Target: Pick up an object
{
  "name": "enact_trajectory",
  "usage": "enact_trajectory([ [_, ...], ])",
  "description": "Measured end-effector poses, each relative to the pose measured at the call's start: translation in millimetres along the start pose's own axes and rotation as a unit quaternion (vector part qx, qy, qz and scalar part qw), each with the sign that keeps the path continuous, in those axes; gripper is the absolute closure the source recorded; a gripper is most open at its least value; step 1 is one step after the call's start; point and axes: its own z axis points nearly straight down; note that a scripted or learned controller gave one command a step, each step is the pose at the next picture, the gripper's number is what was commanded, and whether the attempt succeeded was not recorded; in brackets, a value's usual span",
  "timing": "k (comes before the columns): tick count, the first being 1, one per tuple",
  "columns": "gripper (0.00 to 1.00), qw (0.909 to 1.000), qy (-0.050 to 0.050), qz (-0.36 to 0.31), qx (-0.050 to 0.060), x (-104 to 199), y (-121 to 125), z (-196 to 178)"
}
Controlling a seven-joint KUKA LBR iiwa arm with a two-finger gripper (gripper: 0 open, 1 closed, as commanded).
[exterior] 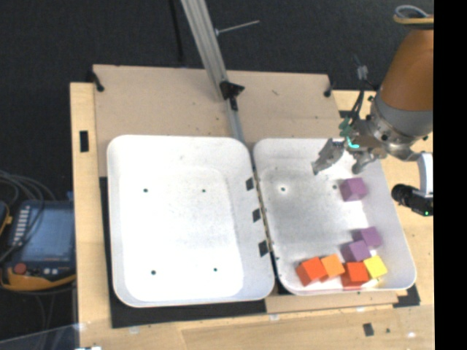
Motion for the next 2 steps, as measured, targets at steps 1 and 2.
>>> enact_trajectory([
  [1, 0.00, 1.0000, 0.000, 0.000, -0.003, 0, 1, -3],
  [2, 0.00, 1.0000, -0.001, 0.001, 0.000, 9, 2, 48],
])
